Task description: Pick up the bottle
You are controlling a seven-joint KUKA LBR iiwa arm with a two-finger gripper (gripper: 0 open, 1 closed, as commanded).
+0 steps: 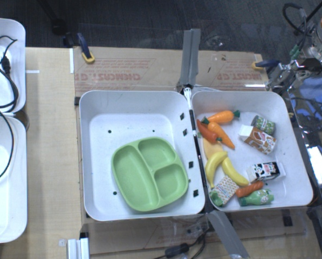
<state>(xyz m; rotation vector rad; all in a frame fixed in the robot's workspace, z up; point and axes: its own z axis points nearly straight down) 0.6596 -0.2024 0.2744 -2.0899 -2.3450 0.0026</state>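
A small green bottle [257, 198] lies on its side near the front wall of the right bin [298, 144], touching a small carrot [249, 189] just behind it. My gripper [288, 73] hangs at the back right, beyond the right bin's far corner and well away from the bottle. Nothing shows in its grasp.
The right bin also holds two carrots [217, 127], two bananas [223, 168], a green can [263, 125], an orange carton [259, 140], a cow-print carton [266, 171] and a patterned packet [224, 190]. A green divided plate [150, 172] lies in the left bin [96, 144].
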